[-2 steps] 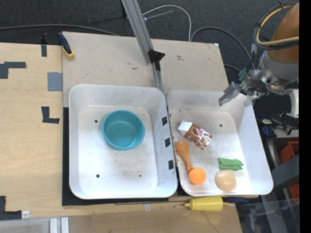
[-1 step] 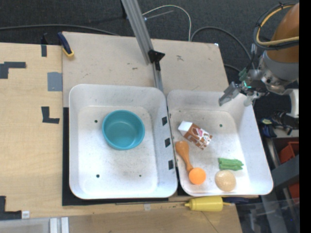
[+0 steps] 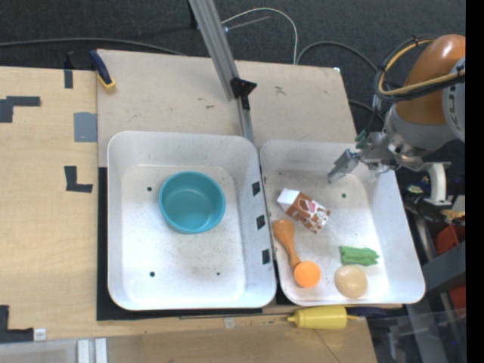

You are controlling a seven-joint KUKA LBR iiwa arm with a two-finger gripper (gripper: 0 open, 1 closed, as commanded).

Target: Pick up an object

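The tabletop [image 3: 45,127] spreads wide to the left of the tool [image 3: 342,166], carrying two white bins side by side. The left bin [image 3: 128,278] lies well apart from the tool and holds a teal bowl [image 3: 192,202]. The right bin [image 3: 393,203] sits directly under the tool, which hangs over its upper part with the grey arm [image 3: 423,119] behind it to the right.

Whether the tool's tips are apart or together I cannot tell; they appear as one small dark wedge, and nothing is seen between them.

The likeliest thing to pick is the small brown-and-white carton [image 3: 304,209], below and to the left of the tool and the nearest object to it. Its long axis runs on a slant from upper left to lower right, so the coming move probably calls for a short drop down-left and a grip across that axis.

Farther below lie the orange carrot [image 3: 295,257], the green pod-like piece [image 3: 358,255] and a pale round item [image 3: 351,281], all near the bin's lower edge. A yellow bottle [image 3: 321,318] rests just outside it.
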